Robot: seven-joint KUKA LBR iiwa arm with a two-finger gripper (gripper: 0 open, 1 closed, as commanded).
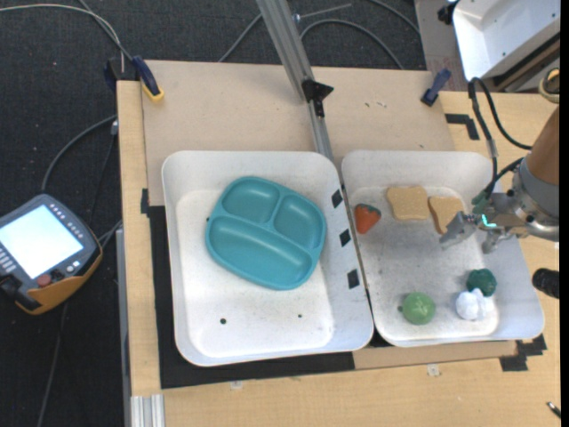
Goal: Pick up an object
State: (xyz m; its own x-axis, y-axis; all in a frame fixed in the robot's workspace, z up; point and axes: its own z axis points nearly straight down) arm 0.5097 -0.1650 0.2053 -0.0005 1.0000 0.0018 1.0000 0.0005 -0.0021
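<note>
The right bin (391,323) holds two tan bread-like slices, one (407,203) at the back and one (444,210) to its right. A red and orange piece (366,217) lies by the bin's left wall. Near the front sit a light green ball (417,308), a dark green piece (482,281) and a small white piece (470,306). My gripper (469,237) hangs over the right side of this bin, open, with nothing between its fingers. One fingertip (452,230) is just in front of the right-hand slice.
A teal divided plate (265,231) lies in the left bin (258,336). A metal pole (284,34) slants down to the gap between the bins. A handheld controller (40,252) rests on the floor at the left. Cables run behind the bench.
</note>
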